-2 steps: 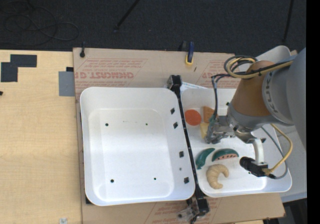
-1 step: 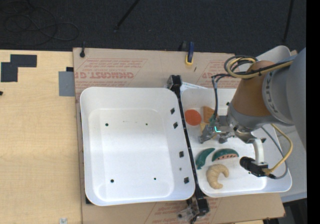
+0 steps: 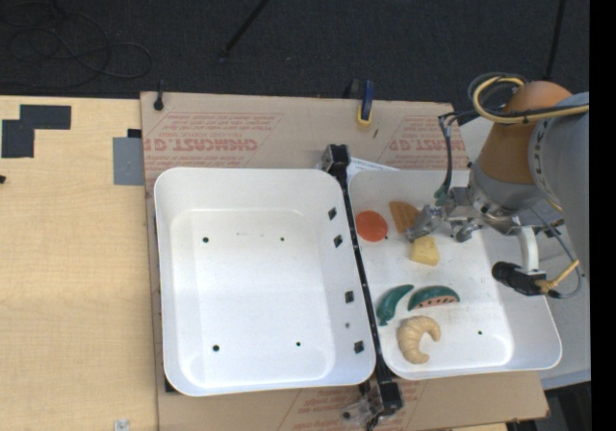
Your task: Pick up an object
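I see the left bin [image 3: 252,275] beside the right bin [image 3: 525,347]. My arm [image 3: 525,155] reaches over the right bin; the gripper [image 3: 430,220] sits just above a yellow block [image 3: 424,251], and I cannot tell the state of its jaws. Near it lie a brown wedge [image 3: 402,215] and an orange disc [image 3: 372,225]. Lower: croissant [image 3: 418,337], watermelon slice [image 3: 433,297], green piece [image 3: 393,302].

All five objects lie in the right bin [image 3: 525,347]. An orange-red round piece [image 3: 372,224] sits near its left wall, a tan wedge [image 3: 403,216] beside it, a pale yellow chunk [image 3: 424,250] just below. Toward the front edge lie a green pod [image 3: 393,302], a watermelon slice [image 3: 433,298] and a beige croissant [image 3: 418,337].
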You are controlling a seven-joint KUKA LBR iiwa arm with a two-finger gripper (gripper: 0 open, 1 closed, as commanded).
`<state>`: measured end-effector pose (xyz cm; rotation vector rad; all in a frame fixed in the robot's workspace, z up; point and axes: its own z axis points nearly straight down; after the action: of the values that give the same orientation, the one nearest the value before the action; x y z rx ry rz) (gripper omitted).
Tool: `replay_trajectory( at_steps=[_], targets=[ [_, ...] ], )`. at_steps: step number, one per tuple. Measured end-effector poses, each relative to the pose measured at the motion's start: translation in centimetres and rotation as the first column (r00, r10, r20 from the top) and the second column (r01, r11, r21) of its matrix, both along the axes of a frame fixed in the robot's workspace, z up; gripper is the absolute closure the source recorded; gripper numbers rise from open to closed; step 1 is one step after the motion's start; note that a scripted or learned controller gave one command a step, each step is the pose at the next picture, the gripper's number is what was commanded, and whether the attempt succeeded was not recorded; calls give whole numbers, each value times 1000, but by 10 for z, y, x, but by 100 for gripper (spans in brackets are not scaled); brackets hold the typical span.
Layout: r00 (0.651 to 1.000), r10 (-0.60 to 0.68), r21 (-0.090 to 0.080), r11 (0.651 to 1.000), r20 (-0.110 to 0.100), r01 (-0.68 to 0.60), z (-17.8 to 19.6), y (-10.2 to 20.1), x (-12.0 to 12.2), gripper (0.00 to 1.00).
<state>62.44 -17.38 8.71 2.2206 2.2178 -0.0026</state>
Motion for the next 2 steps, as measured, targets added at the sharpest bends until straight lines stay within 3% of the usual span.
replay_trajectory(
  at_steps=[1, 2],
  targets=[
    [1000, 6, 6, 1000, -4, -6, -1, 57, 20, 0],
    [1000, 2, 3, 1000, -4, -2, -1, 46, 19, 0]
  ],
)
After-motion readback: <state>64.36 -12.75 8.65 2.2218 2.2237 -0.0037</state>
